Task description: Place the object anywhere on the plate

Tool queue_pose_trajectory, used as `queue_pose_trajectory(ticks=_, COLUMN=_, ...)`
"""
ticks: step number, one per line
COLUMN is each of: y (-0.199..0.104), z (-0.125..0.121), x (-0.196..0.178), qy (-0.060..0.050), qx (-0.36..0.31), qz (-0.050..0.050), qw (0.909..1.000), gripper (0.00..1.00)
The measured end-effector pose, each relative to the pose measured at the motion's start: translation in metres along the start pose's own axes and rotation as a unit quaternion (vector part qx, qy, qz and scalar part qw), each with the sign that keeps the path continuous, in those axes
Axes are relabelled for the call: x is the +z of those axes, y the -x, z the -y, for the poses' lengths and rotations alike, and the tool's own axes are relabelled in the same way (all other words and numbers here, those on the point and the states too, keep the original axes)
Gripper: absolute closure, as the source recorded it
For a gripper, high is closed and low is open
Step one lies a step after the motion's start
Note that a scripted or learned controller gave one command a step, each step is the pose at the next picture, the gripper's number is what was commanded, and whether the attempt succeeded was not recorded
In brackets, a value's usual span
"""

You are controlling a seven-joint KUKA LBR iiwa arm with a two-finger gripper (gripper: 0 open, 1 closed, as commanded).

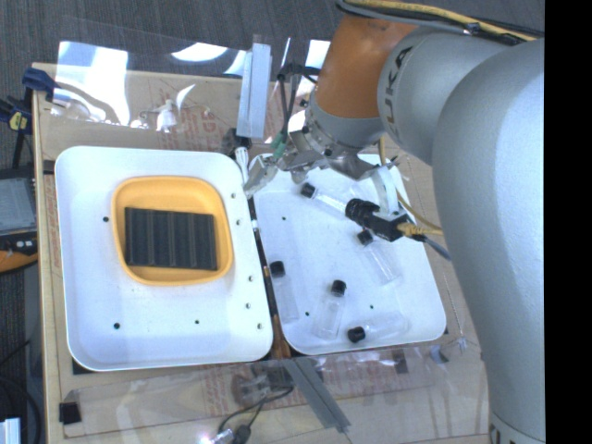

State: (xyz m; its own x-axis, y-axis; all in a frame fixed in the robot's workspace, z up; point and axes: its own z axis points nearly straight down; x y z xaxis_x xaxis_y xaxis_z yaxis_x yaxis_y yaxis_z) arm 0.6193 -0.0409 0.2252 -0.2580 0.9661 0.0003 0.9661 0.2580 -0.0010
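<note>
A yellow plate [169,191] with a dark ridged centre lies in the left white bin [85,276]. Several clear vials with black caps lie scattered in the right bin [421,294]: one near the back [324,198], one at the left wall [282,294], one in the middle [330,314] and one at the front [384,326]. My gripper [262,168] hangs over the back left corner of the right bin, close to the divider between the bins. It is apart from the plate, and I see no vial in it.
The grey arm with its orange band [365,58] covers the back right of the right bin. A black cable fitting [372,215] hangs over that bin. An upright clear panel [253,91] and loose plastic wrapping [166,114] sit behind the bins.
</note>
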Motion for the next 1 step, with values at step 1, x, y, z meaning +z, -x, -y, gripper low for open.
queue_pose_trajectory(ticks=1, y=-0.0788, z=-0.0527, x=0.0342, qy=0.0, qx=-0.1, qz=0.0, qw=0.995, gripper=0.0)
